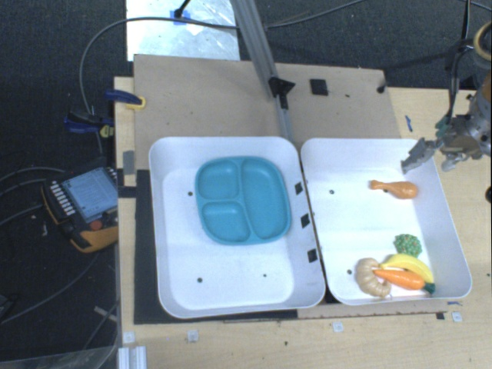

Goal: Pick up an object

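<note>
2 white bins on the counter (231,75), hand at the far right.
Left bin (173,283) holds a blue 3-part plate (243,200). Right bin (346,229) holds a drumstick (394,188) near its far side and, in the near right corner, broccoli (408,244), banana (410,264), carrot (401,279) and a tan piece (371,277), bunched together. The hand (421,157) hangs above the drumstick, holding nothing; whether it is apart or together, I cannot tell.

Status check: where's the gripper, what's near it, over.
Gripper above right bin's far edge, nothing between jaws. Toy drumstick just below it, untouched. Nothing blocking the drumstick.
</note>
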Robot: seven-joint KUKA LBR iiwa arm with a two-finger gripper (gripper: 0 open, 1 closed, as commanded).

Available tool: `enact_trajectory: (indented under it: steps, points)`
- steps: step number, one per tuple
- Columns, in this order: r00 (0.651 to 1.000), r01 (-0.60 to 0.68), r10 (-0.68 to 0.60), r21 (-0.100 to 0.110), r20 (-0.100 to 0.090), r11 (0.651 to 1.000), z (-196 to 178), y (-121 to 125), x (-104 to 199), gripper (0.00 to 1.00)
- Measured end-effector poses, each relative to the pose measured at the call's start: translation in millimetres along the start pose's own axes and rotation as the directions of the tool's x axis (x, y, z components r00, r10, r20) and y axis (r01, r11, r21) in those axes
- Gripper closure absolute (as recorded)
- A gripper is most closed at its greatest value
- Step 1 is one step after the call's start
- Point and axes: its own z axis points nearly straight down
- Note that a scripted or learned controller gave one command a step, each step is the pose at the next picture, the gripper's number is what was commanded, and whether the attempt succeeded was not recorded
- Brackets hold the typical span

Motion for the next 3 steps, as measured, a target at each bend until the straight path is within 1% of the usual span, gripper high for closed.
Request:
enact_trajectory:
  steps: [1,2,3]
  points:
    - [1.0,-0.002,0.002,0.003,-0.001,1.0,42.6,-2.9,4.4,0.0]
    - [1.0,-0.003,0.003,0.004,-0.001,1.0,102.5,4.0,6.4,0.0]
    - [1.0,-0.004,0.004,0.002,0.0,1.0,143.5,3.2,3.2,0.0]
